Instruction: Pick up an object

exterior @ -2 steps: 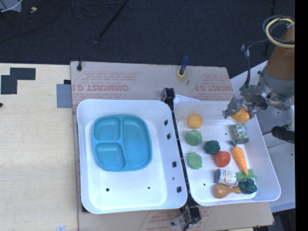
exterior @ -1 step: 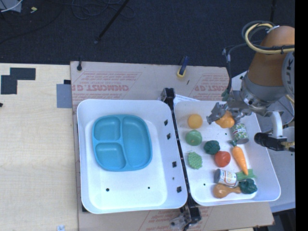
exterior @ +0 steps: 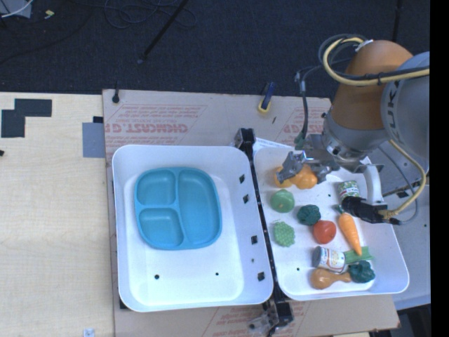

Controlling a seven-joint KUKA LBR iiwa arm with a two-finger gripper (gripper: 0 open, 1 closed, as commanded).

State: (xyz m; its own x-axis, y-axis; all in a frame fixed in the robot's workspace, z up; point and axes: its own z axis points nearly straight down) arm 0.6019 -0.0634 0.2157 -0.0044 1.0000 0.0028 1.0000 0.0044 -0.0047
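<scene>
The claw point(exterior: 291, 168) was seen low in the right bin point(exterior: 400, 276), at its upper left part, with its grey fingers about the left end of an orange-yellow item point(exterior: 306, 180). Whether the fingers were apart or clamped on that item could not be told, since their tips were lost against it.

The step in hand was judged to be the grasp itself. It would be done well if the fingers were closed squarely across the item's narrow width, not on its rounded end, and if the lift were taken straight up, so that the green ball point(exterior: 283, 201) just below the item was not knocked.

In the right bin, below the orange-yellow item, the green ball lay nearest; a dark green piece point(exterior: 308, 214) and a red ball point(exterior: 324, 231) lay below and to its right, and a light green knobbly piece point(exterior: 283, 234) lower still. A carrot point(exterior: 350, 233) lay well to the lower right, with a small can point(exterior: 349, 188) above it. A jar point(exterior: 330, 259), a yellow gourd point(exterior: 326, 279) and a green leafy piece point(exterior: 362, 272) were bunched farthest below.

The left bin point(exterior: 133, 272), well left of the item, held a blue divided tray point(exterior: 178, 208).
</scene>
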